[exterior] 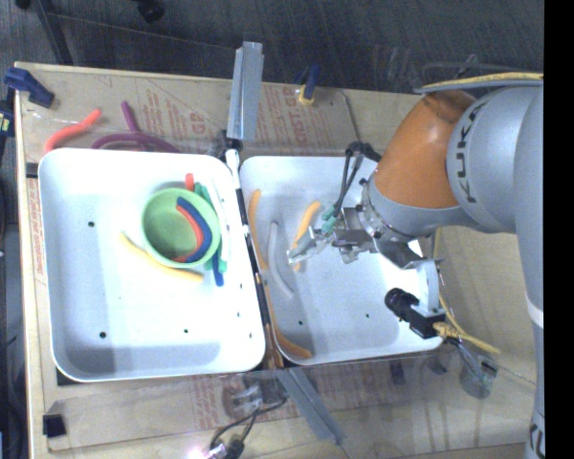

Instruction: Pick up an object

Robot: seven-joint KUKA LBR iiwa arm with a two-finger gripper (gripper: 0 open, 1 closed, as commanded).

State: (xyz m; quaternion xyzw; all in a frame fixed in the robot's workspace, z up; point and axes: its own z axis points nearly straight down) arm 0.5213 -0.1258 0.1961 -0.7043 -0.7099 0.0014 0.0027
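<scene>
— Hovering over which piece, would you say?
— The gripper (pixel 301 249) hangs low in the shallow white plastic bin (pixel 364 347) on the arm's side. The short orange plastic strip (pixel 311 216) lies near that bin's middle, just beside the gripper. Whether the gripper is spread or closed, I cannot tell.
— How would the strip handle?
— Light, I'd judge: thin, slightly bendy and slick. Take it across its narrow middle, since held at an end it may swing or slip out.
— Anything in the way?
— A grey curved strip (pixel 277 256) lies close by, toward that bin's wall shared with the second white bin (pixel 105 333), and could get pinched along with it. A slim orange rod (pixel 255 213) rests along that same wall, and another orange piece (pixel 297 349) sits in the bin's near corner. Beyond the shared wall a green plastic bowl (pixel 167 228) holds coloured curved strips (pixel 193 216), well apart and no hindrance
</scene>
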